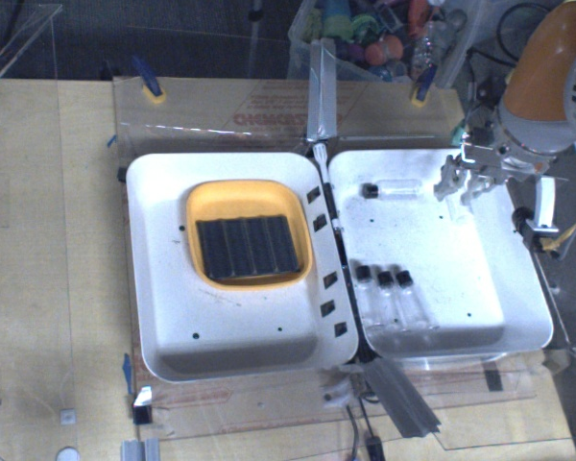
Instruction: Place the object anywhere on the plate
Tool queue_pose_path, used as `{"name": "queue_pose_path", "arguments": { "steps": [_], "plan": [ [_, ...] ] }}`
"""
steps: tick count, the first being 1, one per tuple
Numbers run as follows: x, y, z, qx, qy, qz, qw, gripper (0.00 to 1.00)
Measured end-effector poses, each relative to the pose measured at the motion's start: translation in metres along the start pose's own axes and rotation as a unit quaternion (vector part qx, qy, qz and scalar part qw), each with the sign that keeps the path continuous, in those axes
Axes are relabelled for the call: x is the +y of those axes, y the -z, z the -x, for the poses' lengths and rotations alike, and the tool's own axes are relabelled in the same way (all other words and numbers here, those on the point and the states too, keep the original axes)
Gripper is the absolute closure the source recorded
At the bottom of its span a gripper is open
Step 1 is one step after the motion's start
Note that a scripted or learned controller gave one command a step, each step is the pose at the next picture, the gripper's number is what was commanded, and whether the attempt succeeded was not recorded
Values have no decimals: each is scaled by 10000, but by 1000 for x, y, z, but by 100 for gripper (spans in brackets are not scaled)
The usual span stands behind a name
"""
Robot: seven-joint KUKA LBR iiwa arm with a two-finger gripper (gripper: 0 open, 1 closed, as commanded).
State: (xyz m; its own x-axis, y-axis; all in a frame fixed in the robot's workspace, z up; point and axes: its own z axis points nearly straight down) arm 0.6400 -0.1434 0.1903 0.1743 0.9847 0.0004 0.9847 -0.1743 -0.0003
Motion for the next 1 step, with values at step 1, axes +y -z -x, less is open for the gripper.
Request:
{"name": "queue_pose_path", "arguments": {
  "steps": [1],
  "plan": [
    [0,0,0,0,0,1,10000,0]
  ]
}}
